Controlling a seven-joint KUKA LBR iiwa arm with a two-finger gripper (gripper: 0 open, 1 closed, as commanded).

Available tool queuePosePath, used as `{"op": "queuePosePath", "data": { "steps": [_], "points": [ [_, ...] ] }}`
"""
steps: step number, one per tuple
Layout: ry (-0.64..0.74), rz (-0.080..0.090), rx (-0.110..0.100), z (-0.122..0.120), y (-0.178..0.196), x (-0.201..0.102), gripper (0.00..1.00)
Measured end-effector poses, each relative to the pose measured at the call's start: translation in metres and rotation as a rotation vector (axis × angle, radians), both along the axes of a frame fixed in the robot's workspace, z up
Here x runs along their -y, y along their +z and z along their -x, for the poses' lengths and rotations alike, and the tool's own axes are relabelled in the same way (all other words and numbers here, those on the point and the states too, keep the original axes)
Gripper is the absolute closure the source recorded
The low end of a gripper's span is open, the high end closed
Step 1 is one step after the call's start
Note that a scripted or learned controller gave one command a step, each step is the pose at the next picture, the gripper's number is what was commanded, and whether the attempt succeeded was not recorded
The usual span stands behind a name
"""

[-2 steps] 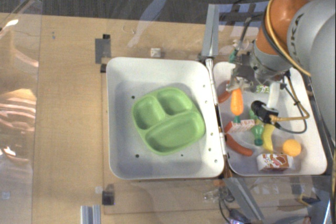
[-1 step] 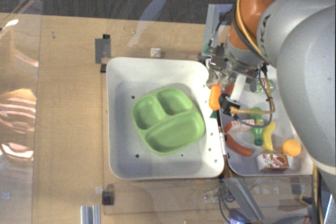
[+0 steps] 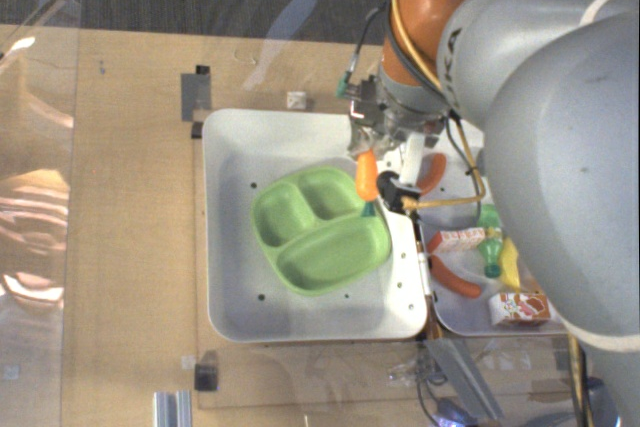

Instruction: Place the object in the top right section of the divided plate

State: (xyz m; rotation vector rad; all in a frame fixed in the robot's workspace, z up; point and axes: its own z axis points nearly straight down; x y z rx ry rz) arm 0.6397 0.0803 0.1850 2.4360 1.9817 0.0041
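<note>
Hanging upright from the gripper (image 3: 368,155), the orange carrot (image 3: 366,177) is pinched at its top, green tip pointing down at the right edge of the green divided plate (image 3: 318,230) in the left bin (image 3: 230,245), probably so it drops straight into the upper right section
</note>
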Motion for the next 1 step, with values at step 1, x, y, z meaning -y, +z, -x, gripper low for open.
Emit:
{"op": "queuePosePath", "data": {
  "steps": [1],
  "points": [
    [0.0,0.0,0.0,-0.0001,0.0002,0.0001,0.0]
  ]
}}
